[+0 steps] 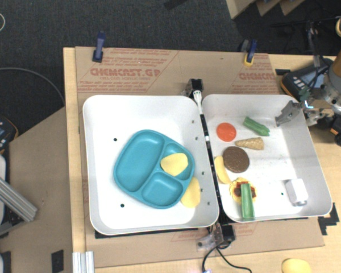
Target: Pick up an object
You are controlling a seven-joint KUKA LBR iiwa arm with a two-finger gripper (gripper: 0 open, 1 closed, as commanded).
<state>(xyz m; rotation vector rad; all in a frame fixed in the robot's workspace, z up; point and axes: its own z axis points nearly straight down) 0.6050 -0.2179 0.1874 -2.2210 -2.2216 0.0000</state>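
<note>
Left bin [102, 118]: a blue tray [142, 172] holds one yellow piece [174, 164]. The right bin [312, 158] offers the pickings: red disc [227, 132], brown round [236, 159], green stick [256, 126]. At its upper right edge the gripper [292, 114] hovers, probably lining up; jaws impossible to read. Cardboard [131, 73] underneath, dark floor [45, 16] beyond.

The bench [74, 169], surfaced with brown printed cardboard held by two blue clamps [99, 45] at the far edge, bears the left bin [102, 118] and the right bin [307, 152] touching side by side, with a yellow object [295, 265] near-right.
</note>
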